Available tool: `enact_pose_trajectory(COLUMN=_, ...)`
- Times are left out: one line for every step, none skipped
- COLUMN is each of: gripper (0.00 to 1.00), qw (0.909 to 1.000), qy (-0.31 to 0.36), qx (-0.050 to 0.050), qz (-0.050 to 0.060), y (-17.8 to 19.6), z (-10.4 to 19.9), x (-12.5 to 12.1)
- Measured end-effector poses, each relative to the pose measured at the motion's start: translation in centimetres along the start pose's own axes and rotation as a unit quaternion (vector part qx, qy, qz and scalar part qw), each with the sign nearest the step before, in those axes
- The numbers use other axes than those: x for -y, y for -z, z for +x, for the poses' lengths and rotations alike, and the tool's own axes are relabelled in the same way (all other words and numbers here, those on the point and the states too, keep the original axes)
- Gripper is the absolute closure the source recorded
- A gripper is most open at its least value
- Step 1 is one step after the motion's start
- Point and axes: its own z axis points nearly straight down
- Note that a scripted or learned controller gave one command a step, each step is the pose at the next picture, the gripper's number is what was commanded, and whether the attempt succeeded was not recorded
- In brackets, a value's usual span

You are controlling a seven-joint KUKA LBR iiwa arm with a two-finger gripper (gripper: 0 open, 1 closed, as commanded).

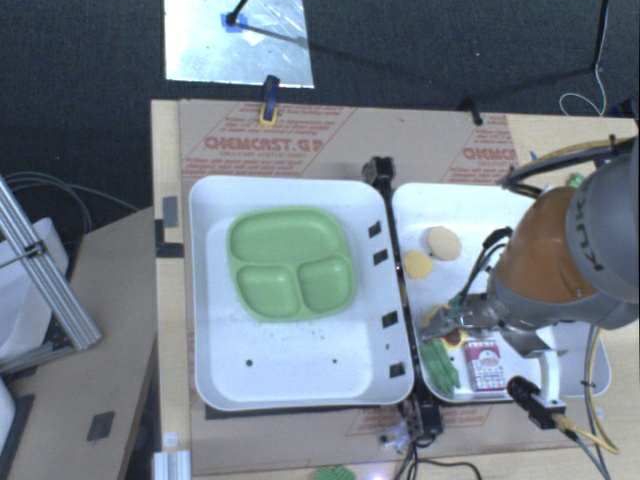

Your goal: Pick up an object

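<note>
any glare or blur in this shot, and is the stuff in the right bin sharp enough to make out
Camera view: lighting is even and soft, with glare only on the shiny metal sheet at top. The green tray in the left bin is crisp. In the right bin, the small items beside the gripper look soft and tiny, and the arm covers part of that bin.

Pale green divided tray [291,264], white bins [215,368], red-and-white carton [484,364]

Robotics lab: KUKA arm [570,258], white bins [210,268], cardboard-covered bench [330,133], cables.
</note>
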Motion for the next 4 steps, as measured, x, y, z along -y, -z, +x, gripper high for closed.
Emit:
enact_pose_trajectory(gripper=0.0, qw=1.0, qy=0.0, qx=0.0, qz=0.0, y=0.0, z=0.0, x=0.0)
enact_pose_trajectory(gripper=0.0, qw=1.0, qy=0.002, qx=0.001, qz=-0.003, y=0.1, z=-0.3, x=-4.9)
enact_pose_trajectory(gripper=0.0, qw=1.0, qy=-0.001, qx=0.0, qz=0.001, y=0.8, z=-0.9, x=-1.2)
enact_pose_trajectory(gripper=0.0, qw=1.0, qy=0.002, qx=0.001, qz=-0.001, y=0.0, z=-0.9, x=-4.1)
